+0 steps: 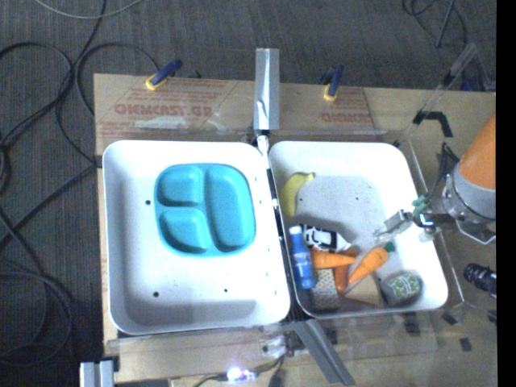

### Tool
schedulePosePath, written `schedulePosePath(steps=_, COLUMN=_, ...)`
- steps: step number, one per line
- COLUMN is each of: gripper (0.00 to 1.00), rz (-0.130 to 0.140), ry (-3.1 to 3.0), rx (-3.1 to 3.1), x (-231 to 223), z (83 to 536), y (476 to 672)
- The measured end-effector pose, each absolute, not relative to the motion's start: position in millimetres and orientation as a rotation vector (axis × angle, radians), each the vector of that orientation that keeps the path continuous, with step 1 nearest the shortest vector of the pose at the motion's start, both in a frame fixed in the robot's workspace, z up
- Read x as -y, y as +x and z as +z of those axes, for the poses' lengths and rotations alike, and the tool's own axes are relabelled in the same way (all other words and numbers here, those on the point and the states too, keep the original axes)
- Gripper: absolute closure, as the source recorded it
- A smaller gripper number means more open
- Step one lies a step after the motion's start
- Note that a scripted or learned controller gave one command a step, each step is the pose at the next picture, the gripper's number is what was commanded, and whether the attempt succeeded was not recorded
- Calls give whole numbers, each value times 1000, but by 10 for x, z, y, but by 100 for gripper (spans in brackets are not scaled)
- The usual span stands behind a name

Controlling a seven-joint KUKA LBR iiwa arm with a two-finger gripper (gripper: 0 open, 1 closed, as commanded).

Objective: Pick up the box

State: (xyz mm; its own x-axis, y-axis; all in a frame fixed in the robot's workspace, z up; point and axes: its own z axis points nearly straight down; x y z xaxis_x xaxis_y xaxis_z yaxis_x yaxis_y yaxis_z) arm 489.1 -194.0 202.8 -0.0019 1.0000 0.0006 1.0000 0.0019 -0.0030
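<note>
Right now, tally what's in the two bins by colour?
Light blue: 1, divided plate in the left bin
Dark blue: 1, bottle
Orange: 2, carrots and
Yellow: 1, banana
Grey-green: 1, round thing
Black and white: 1, box
Total: 7

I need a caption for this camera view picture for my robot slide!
Robot end effector hovers over the right bin of toys, beside a left bin holding a blue tray.
</note>
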Motion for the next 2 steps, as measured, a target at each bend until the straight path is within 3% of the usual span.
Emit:
schedulePosePath(steps=1, gripper=0, rz=3, ry=-2270, rx=2169, x=1781, z=974, y=5138)
schedulePosePath(steps=2, gripper=0, rz=4, ry=-2508, rx=1889, x=1611, z=1017, y=5743)
